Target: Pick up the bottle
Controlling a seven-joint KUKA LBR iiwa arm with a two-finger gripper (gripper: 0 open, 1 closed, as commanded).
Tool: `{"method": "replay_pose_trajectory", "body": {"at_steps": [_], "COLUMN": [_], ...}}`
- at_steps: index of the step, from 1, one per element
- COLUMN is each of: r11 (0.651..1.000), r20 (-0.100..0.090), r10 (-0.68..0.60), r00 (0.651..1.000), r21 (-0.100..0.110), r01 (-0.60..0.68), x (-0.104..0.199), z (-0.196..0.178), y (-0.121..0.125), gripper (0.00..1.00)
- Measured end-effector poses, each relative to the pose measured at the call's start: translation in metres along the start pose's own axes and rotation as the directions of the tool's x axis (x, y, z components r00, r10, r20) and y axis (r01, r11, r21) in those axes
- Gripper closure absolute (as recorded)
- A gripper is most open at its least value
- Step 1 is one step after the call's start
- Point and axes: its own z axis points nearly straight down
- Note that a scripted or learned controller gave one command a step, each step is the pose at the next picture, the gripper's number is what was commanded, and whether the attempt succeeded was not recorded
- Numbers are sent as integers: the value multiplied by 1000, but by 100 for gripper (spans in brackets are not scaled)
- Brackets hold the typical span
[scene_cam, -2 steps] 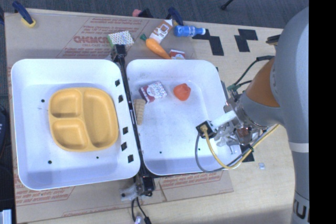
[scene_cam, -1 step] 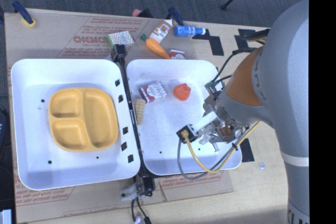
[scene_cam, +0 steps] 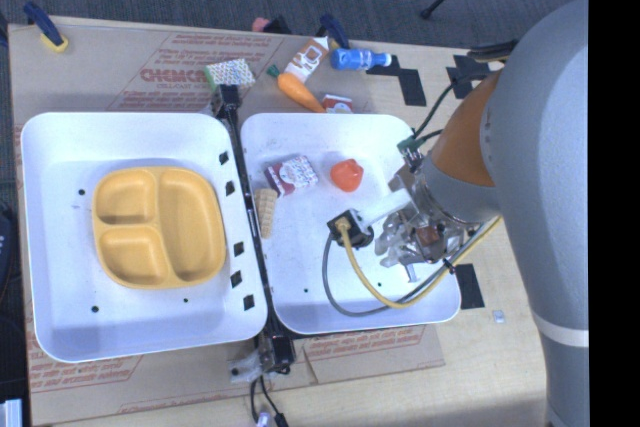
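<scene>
Blue bottle [scene_cam: 358,59] on its side, cap rightward, long axis left-right.

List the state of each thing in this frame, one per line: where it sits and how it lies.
blue bottle: lying on its side on the cardboard, outside the bins.
orange carrot: lying on the cardboard by the right bin's top rim.
yellow divided plate: flat in the left bin.
red-and-white carton: lying in the right bin.
red tomato: resting in the right bin.
gripper: low over the right bin.
</scene>
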Motion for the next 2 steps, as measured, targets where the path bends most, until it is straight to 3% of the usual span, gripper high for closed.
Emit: {"method": "replay_pose_trajectory", "body": {"at_steps": [1, 2], "r11": [1000, 1000], "r20": [0, 2], "r10": [2, -13], "r00": [1000, 1000], "r21": [0, 3], "r01": [-2, 13], "x": [-13, -7], "z": [-43, 81], "y": [61, 31], "gripper": [100, 100]}}
